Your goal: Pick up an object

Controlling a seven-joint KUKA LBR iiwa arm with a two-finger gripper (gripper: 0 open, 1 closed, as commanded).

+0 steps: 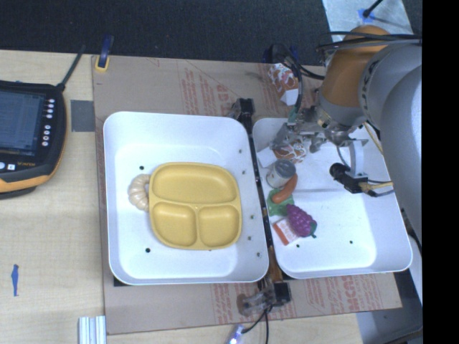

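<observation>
My end effector (305, 131) hangs over the far left corner of the right bin (358, 264), with my grey arm and its orange band (344, 77) reaching in from the right behind it. I cannot tell from here whether it is released or clenched, and I see nothing clearly caught in it.

Just beside it, on its near-left side, lies a patterned packet (289, 150), close against the bin's far wall. The other loose things sit in a line along the right bin's left side. A grey round can (281, 170) comes just nearer than the packet, then an orange sausage (285, 188) lying at a slant. A green piece (278, 208) lies under the sausage's lower end. Nearer again is a bunch of purple grapes (301, 221), with a small red card (282, 231) touching its left edge.

The left bin (129, 249) holds a yellow divided tray (193, 203), and a beige ridged thing (138, 190) is pressed to the tray's left rim.

Both bins rest on a sheet of brown cardboard (179, 84) on the bench (43, 249). A second patterned packet (283, 77) lies on the cardboard beyond the right bin. An orange-edged handheld screen (25, 135) sits at the bench's left edge.
</observation>
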